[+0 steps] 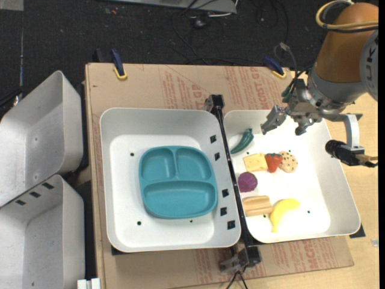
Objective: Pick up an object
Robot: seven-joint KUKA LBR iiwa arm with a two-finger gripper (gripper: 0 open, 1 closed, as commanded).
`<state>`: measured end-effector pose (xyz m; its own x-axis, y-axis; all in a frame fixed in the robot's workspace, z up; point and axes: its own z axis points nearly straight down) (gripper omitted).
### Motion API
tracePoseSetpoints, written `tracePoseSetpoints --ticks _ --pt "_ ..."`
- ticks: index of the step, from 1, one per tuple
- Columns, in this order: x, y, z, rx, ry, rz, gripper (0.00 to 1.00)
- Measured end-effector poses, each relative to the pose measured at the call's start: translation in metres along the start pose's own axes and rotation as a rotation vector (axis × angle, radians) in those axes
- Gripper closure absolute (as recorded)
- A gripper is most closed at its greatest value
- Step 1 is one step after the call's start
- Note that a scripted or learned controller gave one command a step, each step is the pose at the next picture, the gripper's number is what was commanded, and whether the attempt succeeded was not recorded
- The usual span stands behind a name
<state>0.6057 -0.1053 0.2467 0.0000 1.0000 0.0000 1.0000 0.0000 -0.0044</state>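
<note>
1. We saw the gripper hanging above the far end of the right bin, its two dark fingers spread apart with nothing between them.
2. The grey arm with its orange band came in from the right side of the view, above the bench's cardboard.
3. The objects all lay in the right bin. A green pepper sat closest to the gripper, just beside the divider between the bins.
4. Nearer the middle we found a yellow cheese wedge, a red strawberry touching it, and a speckled cookie just beside the strawberry.
5. Below the cheese lay a purple plum-like fruit against the left wall.
6. At the near end were a tan bread-like piece and a yellow banana, just beside each other.
7. The left bin held a teal divided plate lying flat near its middle.
8. None of the objects was touched by the gripper.
</note>
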Motion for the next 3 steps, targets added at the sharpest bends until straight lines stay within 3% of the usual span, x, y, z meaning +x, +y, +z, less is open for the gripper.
tracePoseSetpoints --ticks 2,3 --pt "0.012 -0.015 0.119 0.002 0.001 0.001 0.00" --pt "0.011 -0.013 0.105 -0.006 -0.001 0.003 1.00"
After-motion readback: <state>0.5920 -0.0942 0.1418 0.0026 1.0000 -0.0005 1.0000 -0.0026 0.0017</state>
